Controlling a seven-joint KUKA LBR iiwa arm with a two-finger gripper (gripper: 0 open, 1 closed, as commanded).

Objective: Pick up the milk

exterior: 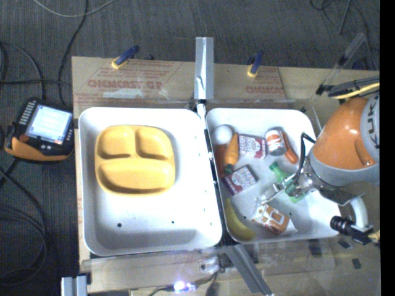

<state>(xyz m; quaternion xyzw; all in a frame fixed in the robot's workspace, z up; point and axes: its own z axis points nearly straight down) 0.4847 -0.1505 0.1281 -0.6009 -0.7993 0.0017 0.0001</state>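
Nothing is lifted yet: I see the milk point(271, 218) lying in the right bin point(321, 227), the gripper point(279, 192) just above it, jaw state indiscernible.

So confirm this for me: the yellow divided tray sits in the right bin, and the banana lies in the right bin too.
Not quite. The camera view shows the yellow divided tray in the left bin, not the right one. The rest holds: the banana lies in the right bin, near its front edge, beside the cartons and other groceries.
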